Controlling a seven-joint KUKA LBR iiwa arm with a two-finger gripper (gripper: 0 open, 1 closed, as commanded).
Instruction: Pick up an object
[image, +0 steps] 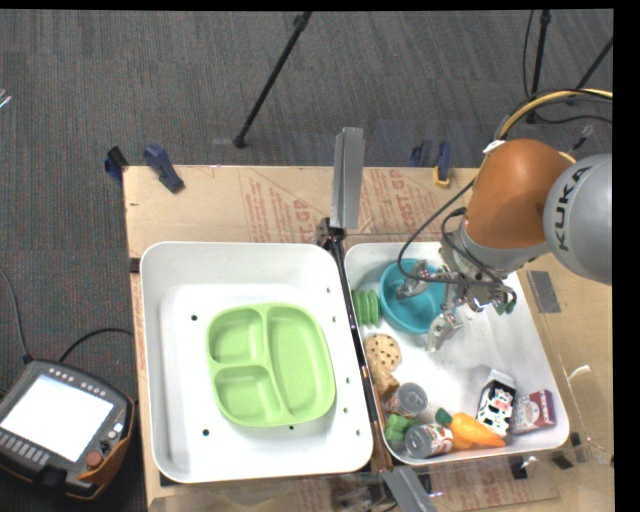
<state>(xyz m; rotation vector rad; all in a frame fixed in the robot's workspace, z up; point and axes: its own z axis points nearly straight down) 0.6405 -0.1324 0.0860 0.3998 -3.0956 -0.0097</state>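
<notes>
My gripper hangs over the right bin, just above the near rim of a blue bowl. Its fingers look spread, with nothing between them. Left of the bowl, a green ridged toy leans against the bin wall. Below it lies a tan cookie. Along the front of the bin sit a can, a second can, an orange carrot, a black-and-white carton and a small red box.
The left bin holds a green divided plate. A metal post stands behind the seam between the bins. A teach pendant lies on the floor at lower left.
</notes>
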